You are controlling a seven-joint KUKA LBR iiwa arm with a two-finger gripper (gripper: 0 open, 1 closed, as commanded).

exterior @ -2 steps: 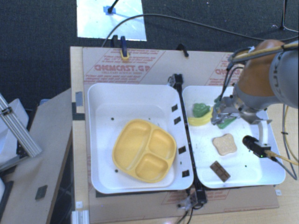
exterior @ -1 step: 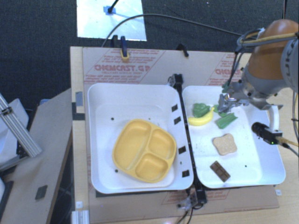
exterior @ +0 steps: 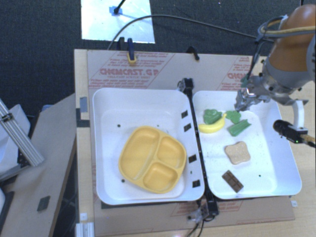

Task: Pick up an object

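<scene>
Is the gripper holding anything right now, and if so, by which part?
Cannot be told. The gripper sits low over the right bin, just above the green pieces by the banana, and nothing is visibly between its fingers.

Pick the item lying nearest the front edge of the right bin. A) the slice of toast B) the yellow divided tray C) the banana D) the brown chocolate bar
D: the brown chocolate bar lies closest to the right bin's front edge, below the slice of toast.
</scene>
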